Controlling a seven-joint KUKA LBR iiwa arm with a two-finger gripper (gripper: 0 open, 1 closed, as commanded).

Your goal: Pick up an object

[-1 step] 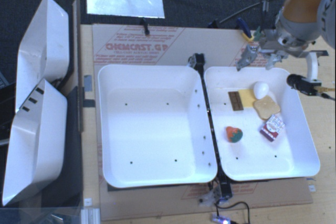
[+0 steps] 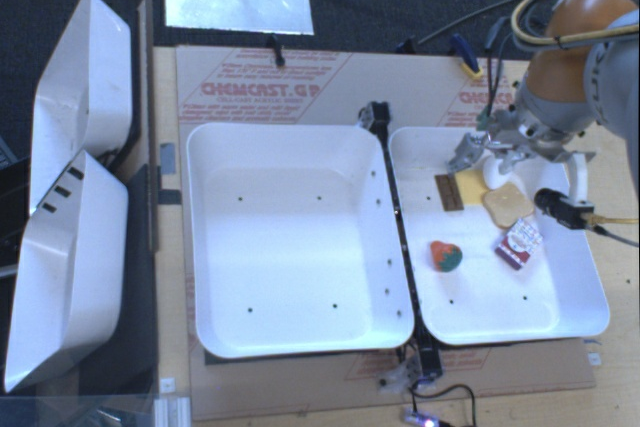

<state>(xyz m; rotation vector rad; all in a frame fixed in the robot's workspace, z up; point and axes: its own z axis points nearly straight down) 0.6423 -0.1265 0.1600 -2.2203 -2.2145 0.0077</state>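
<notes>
Camera view: you're looking at the gripper [image 2: 487, 153] hovering at the right bin's [image 2: 560, 315] 12 o'clock; can't tell its grip. Orange-green ball [image 2: 446, 256] is sitting mid-bin.

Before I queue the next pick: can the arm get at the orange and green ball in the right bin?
Probably yes. The orange and green ball lies alone on the right bin floor, apart from the red and white packet, and the claw hovers over the same bin.
</notes>
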